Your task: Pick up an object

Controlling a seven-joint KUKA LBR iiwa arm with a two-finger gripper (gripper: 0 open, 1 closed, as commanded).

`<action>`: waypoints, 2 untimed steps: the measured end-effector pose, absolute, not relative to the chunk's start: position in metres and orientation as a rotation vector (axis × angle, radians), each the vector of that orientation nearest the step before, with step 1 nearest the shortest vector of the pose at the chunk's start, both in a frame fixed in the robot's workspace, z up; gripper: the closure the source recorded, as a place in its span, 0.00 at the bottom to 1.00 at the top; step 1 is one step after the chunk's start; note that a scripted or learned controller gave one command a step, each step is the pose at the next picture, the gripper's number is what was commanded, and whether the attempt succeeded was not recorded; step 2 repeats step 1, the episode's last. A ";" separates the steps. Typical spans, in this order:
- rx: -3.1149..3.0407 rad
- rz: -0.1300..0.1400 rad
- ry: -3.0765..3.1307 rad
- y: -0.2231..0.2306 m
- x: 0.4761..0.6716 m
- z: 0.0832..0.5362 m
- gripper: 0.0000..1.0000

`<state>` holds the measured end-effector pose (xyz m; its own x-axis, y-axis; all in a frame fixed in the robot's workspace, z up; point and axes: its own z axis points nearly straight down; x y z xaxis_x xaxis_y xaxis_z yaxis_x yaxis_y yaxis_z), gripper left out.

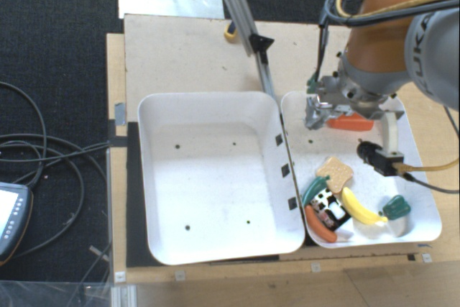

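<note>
- While the grey arm [431,47] leans in from the right, its orange band [392,0] sits high over the far end of the right bin [424,226].
- Below the wrist, the gripper [316,115] hangs over the far left part of that bin, close to the wall shared with the left bin [215,176].
- From where I stand I cannot tell whether its fingers are apart or together; the metal parts blur into one another.
- Just right of the gripper lies an orange carrot-like piece [351,124], long side running left to right, partly tucked under the wrist. It looks to be beside the gripper rather than in it, though I cannot say whether they touch.
- Nearer the front of the right bin, well apart from the gripper, the other objects crowd together: a tan cracker-shaped piece [336,171], a yellow banana [359,208] in front of it, a black-and-white item [329,205] to the banana's left, and a red sausage-like piece [320,224] at the front edge.
- A green piece [314,190] curls beside the black-and-white item, and a second green thing [396,208] sits at the banana's right end.
- A black block [377,157] with a cable juts from the arm over the bin's right middle.
- A tilted grey pole [237,3] crosses the board behind the bins.
</note>
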<state>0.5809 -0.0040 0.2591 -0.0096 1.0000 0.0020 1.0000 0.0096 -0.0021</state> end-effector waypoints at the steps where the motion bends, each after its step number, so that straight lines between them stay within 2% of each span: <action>1: -2.208 -0.003 -2.232 0.049 0.567 0.262 1.00; 2: -2.208 -0.003 -2.232 0.049 0.567 0.262 1.00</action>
